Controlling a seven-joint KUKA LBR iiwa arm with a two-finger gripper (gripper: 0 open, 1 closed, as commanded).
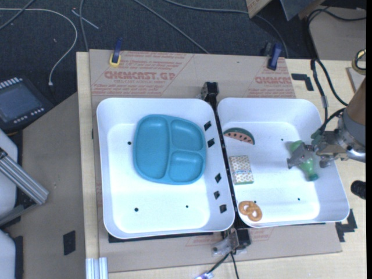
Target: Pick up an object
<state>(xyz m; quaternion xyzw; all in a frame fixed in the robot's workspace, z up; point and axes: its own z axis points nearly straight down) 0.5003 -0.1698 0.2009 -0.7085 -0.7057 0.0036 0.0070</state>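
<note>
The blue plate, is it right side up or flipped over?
Right side up. The blue plate lies flat in the left bin, its three hollow sections facing upward with their dividing ridges visible.

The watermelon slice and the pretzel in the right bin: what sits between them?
In the camera view, a speckled square block lies between the watermelon slice and the pretzel.

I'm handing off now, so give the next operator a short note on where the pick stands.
Gripper: low over the right side of the right bin, at a green object; finger state and grasp cannot be told.
Same bin, left side: watermelon slice, patterned square, pretzel.
Left bin: blue divided plate.
Done: nothing clearly lifted.
Left: confirm a grasp and lift.
</note>
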